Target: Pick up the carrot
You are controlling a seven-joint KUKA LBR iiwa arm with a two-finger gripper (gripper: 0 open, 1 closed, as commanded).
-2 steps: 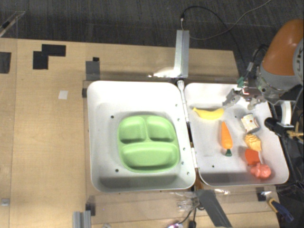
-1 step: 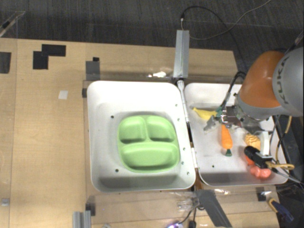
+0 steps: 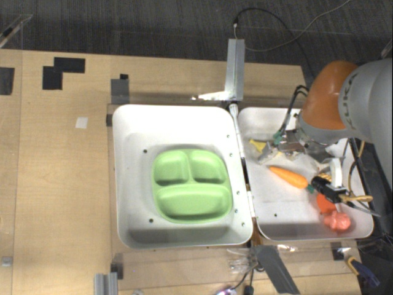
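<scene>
While the arm (image 3: 362,97) reaches in from the right over the right bin (image 3: 270,217), its jaws (image 3: 284,145) hang low near the far left part of that bin, just above and behind the carrot (image 3: 288,176). Whether they are wide or narrow I cannot tell, as the wrist and cables hide them. The carrot lies flat on the bin floor near its middle, slanting from upper left to lower right, with nothing gripping it. Near the jaws sits a small yellow piece (image 3: 258,144). At the bin's near right corner rests a pink toy (image 3: 338,221), with a red piece (image 3: 324,203) just beside it. On the wooden desk (image 3: 55,183), the left bin (image 3: 132,226) holds a green divided plate (image 3: 191,184), well apart from the carrot.
</scene>
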